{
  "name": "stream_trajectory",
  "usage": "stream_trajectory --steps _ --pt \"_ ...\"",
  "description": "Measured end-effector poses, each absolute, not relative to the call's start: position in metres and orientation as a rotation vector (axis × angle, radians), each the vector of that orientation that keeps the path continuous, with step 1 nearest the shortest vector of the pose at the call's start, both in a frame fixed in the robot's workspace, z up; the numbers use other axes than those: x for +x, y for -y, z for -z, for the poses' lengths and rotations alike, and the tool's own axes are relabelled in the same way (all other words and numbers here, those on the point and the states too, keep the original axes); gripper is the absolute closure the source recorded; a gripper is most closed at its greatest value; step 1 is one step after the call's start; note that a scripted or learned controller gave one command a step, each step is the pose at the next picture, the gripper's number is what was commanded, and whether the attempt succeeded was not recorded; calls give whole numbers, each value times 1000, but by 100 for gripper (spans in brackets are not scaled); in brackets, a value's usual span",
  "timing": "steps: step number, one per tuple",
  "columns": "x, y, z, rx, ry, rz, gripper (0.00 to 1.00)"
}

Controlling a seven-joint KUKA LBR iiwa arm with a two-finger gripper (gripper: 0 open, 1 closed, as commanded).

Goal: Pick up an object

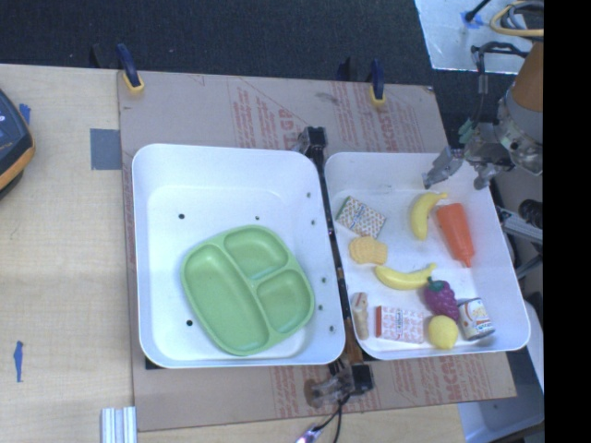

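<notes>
Presently: gripper above the right bin's far edge, upper banana nearest

Item 1, gripper [464,167]: hangs over the far right part of the right bin [388,166], arm entering from the right. Two grey fingers splayed apart, released, nothing between them.

Item 2, upper banana [423,214]: in the right bin, just below and slightly left of the gripper; nearest candidate. Long axis runs roughly near-to-far, curved, its top end pointing toward the fingers.

Item 3, carrot [454,233]: orange, just right of the upper banana, long axis likewise near-to-far; also close under the gripper.

Item 4, remaining stock, right bin: second banana [404,276] lying crosswise, grapes [440,296], lemon [442,332], small can [476,319], patterned packet [360,217], waffle-like cracker [367,250], red-and-white box [399,324].

Item 5, left bin [166,169]: holds a green divided tray [246,289].

Markings: printing on the can, box and packet too small to read; faint red lettering on the cardboard underlay, illegible
</notes>
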State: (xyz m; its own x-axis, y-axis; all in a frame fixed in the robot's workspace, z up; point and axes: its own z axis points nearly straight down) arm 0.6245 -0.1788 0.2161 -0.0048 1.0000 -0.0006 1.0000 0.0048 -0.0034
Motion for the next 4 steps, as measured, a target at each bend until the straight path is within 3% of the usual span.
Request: stream_trajectory --steps 1,2,3,4 --pt "626 212 -107 -2214 2223 -8 0" --pt "575 212 -91 -2214 2225 -6 0" --pt "576 213 -102 -2211 2229 -8 100" --pt "594 142 -92 -2211 2226 -6 100"
